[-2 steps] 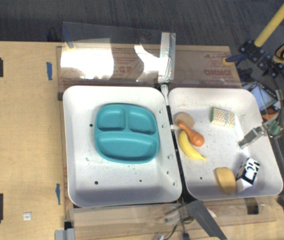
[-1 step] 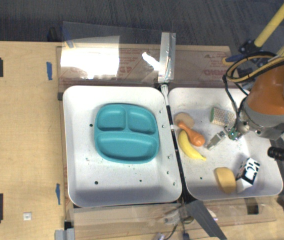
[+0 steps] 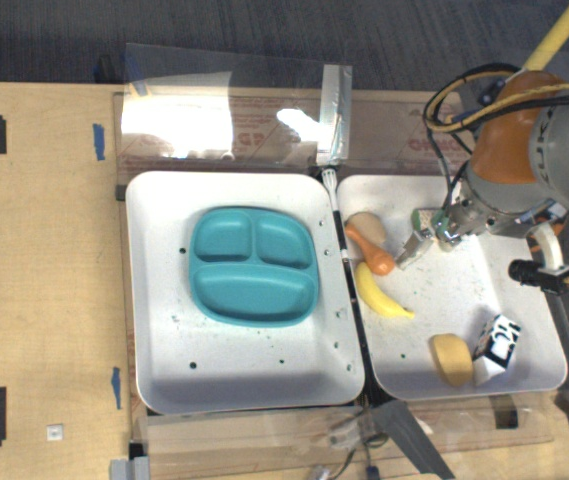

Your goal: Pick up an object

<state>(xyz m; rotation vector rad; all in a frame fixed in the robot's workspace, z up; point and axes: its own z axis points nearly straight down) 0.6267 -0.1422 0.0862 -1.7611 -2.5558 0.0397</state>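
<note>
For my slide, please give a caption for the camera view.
Arm's hand hovers beside carrot and banana in right bin.

You see a grey arm point(image 3: 564, 158) with an orange band point(image 3: 499, 148) above its wrist. Black and yellow cables point(image 3: 454, 98) loop just beside that band.
</note>
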